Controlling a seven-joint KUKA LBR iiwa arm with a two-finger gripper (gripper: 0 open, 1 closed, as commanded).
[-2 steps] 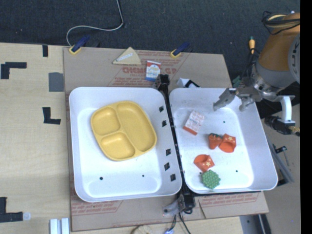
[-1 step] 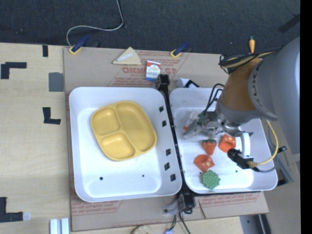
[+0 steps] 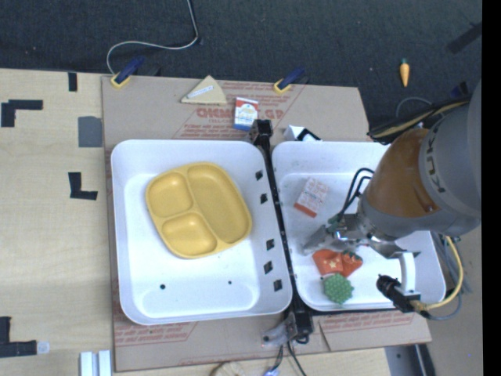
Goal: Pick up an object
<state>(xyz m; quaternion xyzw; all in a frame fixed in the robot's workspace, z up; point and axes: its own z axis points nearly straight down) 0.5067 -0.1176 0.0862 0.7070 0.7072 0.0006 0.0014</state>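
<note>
Where gripper (image 3: 338, 240) hovers, red packet (image 3: 337, 262) beneath.

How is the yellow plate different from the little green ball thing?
The yellow plate is big, flat and smooth, with three sections; the green ball is small, round and bumpy. The plate lies in the left bin; the ball sits in the right bin, beside a red packet. The plate lies apart from the robot's hand; the ball is just below it.

cardboard sheet (image 3: 344, 104), small carton (image 3: 246, 113), white cable (image 3: 168, 45)
</note>
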